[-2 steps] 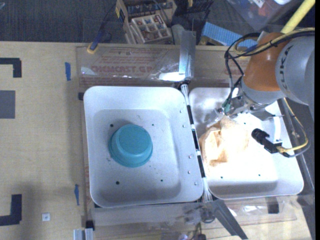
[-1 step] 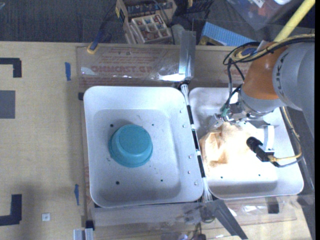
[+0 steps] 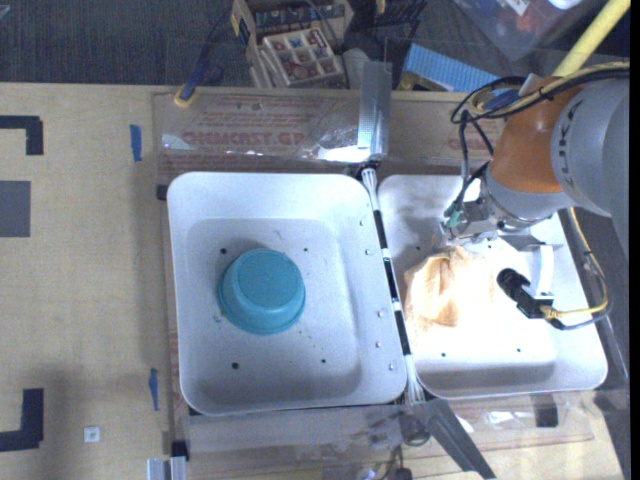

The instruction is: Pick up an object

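Observation:
A crumpled tan and orange soft object (image 3: pixel 437 288) lies in the middle of the right bin (image 3: pixel 575 368). My gripper (image 3: pixel 463 236) reaches down into that bin at the object's upper right edge, and the wrist body above covers its tip. I cannot tell whether it touches the object. A blue bowl (image 3: pixel 262 289) rests upside down in the middle of the left bin (image 3: pixel 200 208), far from the gripper.
The grey arm with its orange band (image 3: pixel 530 153) covers the right bin's far right corner. A black part on a yellow cable (image 3: pixel 517 291) hangs just right of the tan object. A ridge (image 3: pixel 388 268) divides the two bins. Boxes and clutter stand behind the bins.

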`<state>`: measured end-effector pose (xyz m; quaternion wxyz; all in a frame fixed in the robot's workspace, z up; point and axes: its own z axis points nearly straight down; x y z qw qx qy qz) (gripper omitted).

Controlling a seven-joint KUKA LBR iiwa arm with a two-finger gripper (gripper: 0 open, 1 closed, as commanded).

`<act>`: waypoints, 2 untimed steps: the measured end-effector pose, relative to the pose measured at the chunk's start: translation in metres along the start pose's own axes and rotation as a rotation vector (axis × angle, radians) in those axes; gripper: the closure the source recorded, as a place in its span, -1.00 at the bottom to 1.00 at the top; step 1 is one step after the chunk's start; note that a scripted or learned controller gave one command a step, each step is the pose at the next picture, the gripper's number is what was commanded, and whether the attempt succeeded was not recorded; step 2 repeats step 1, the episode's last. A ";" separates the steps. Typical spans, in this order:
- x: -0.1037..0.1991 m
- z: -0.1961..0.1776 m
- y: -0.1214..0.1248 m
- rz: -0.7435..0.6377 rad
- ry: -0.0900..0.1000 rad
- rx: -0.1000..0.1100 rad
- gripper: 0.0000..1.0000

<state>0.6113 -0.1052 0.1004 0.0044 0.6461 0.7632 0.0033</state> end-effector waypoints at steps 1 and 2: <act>0.066 -0.122 0.040 -0.329 0.001 0.006 1.00; 0.066 -0.122 0.040 -0.329 0.001 0.006 1.00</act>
